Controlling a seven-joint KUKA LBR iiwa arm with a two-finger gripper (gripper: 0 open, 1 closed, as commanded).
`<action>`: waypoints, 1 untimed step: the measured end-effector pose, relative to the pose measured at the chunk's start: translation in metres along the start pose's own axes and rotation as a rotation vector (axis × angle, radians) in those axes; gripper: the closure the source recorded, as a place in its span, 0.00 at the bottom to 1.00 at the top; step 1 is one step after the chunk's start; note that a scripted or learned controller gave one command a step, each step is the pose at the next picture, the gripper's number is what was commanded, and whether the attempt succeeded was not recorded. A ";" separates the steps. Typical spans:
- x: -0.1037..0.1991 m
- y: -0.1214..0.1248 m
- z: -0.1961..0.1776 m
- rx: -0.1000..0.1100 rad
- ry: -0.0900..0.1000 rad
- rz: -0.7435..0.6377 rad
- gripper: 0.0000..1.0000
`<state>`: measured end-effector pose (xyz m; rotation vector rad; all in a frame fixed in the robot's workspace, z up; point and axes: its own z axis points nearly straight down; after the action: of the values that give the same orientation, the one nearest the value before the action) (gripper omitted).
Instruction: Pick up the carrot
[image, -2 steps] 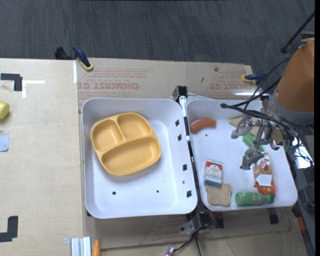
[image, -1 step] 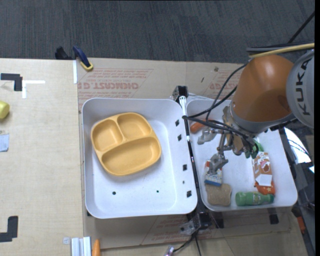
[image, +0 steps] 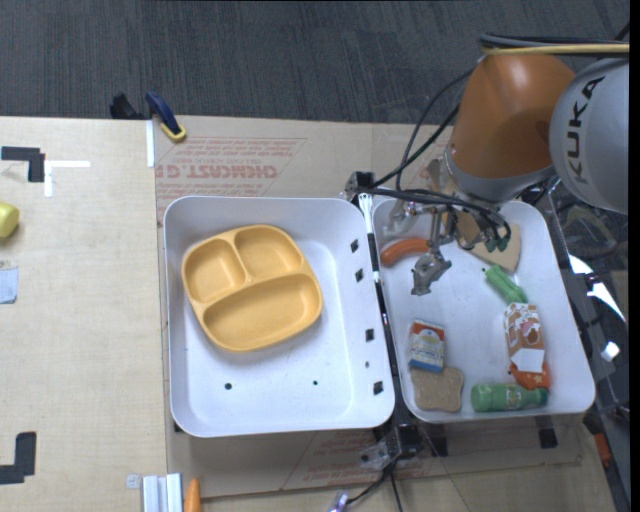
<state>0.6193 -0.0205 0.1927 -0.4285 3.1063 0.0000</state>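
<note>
Camera view: the gripper (image: 430, 272) is seen hovering low in the right bin (image: 560, 300), and honestly whether it's spread or pinched can't be told from here. The carrot (image: 403, 249) is found lying flat near that bin's upper-left corner, just beside the gripper. A yellow divided plate (image: 251, 287) is parked in the left bin (image: 270, 400).

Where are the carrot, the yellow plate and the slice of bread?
carrot (image: 403, 249): camera view, middle of its orange body.
yellow plate (image: 252, 288): camera view, ridge between its compartments.
slice of bread (image: 438, 390): camera view, middle of its brown face.
</note>
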 end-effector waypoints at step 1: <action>0.006 0.059 0.000 -0.001 0.003 0.106 0.00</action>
<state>0.5973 0.0343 0.1926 -0.2643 3.1275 0.0016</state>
